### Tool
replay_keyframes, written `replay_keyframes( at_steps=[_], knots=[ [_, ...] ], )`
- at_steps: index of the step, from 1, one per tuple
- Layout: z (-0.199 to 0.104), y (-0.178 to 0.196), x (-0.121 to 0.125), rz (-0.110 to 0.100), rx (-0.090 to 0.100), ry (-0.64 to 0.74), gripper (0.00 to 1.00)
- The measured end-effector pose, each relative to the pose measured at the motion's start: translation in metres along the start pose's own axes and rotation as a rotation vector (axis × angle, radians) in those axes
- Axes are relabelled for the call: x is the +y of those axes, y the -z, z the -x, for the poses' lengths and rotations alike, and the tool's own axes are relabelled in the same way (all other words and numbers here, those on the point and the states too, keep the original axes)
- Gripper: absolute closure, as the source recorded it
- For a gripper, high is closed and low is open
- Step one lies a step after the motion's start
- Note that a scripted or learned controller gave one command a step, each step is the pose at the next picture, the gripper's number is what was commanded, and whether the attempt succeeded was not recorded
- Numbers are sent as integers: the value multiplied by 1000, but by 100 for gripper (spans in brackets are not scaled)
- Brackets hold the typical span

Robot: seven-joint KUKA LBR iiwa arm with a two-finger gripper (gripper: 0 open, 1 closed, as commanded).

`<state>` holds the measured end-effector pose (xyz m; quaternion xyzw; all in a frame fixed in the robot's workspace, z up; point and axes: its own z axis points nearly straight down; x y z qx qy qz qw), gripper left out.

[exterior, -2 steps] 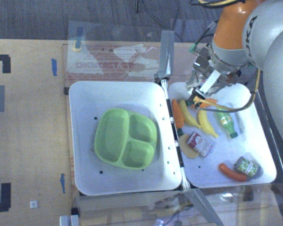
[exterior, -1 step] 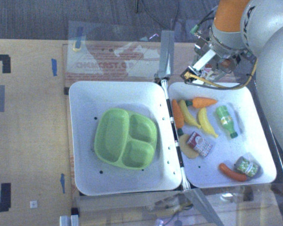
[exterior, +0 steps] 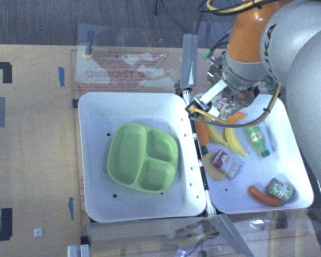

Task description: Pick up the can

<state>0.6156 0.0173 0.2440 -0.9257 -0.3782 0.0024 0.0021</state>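
Right bin (exterior: 302, 159): can (exterior: 226, 164) lying well below the arm's jaws, their state unclear.

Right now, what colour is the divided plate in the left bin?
Light green, plain, seen in the camera view: divided plate.

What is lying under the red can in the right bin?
The red can with a white label lies on its side over a flat tan, cookie-like piece on the white right bin floor. The tan piece's upper right part is covered by the can.
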Motion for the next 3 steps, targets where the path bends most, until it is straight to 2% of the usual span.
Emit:
replay_keyframes(
  at_steps=[1, 2, 3],
  knots=[
    [-53, 10, -5, 3, 1, -41, 100],
    [-61, -3, -6, 2, 1, -170, 100],
    [-88, 9, -30, 2, 3, -249, 100]
  ],
)
